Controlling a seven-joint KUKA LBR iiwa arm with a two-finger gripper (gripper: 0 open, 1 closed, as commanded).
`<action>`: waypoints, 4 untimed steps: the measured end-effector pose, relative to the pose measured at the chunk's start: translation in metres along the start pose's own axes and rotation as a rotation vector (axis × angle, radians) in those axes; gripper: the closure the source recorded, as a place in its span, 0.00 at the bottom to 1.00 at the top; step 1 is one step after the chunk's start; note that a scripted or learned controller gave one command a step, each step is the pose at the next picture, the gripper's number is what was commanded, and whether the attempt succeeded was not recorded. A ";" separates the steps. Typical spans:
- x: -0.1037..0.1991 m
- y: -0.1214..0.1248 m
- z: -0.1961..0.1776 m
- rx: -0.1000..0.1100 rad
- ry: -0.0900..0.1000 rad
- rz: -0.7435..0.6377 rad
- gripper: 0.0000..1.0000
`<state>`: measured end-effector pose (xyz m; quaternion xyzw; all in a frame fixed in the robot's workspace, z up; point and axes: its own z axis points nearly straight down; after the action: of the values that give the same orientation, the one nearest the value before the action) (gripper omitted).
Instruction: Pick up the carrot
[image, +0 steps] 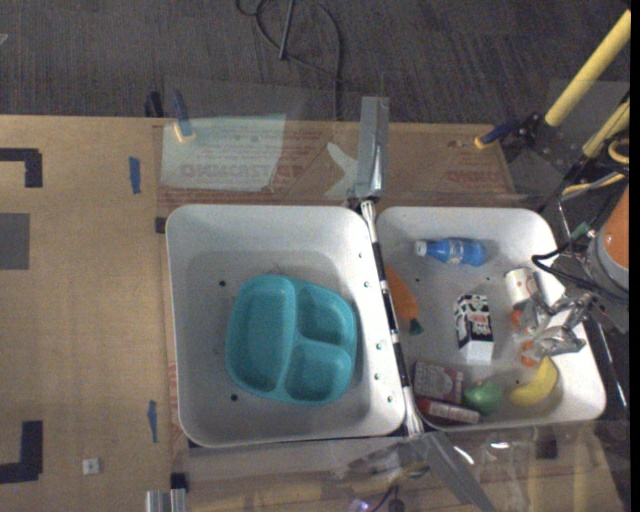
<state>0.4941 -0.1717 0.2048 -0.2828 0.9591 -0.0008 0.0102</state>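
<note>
The carrot (402, 297) lies at nine o'clock in the right bin (436, 221), against its left wall. The claw (548, 325) hangs at three o'clock in that bin, just above the banana (536, 384); whether it is open or closed I cannot tell through the blur. The left bin (200, 240) holds a teal plate (290, 340).

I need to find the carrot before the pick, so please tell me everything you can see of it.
The carrot is a small orange piece, tapered, with a dark green end toward the camera. It looks smooth, like plastic. It lies flat in the right bin, close along that bin's left wall, pointing roughly up and down in the picture. No other item touches it; the claw is across the bin, apart from it.
</note>
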 end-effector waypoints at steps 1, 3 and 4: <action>-0.020 0.016 0.018 -0.005 0.015 0.134 1.00; -0.038 -0.010 -0.026 -0.008 0.010 -0.469 1.00; 0.006 0.017 0.012 -0.016 0.012 -0.807 1.00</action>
<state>0.4801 -0.1607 0.1925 -0.6367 0.7711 0.0010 0.0010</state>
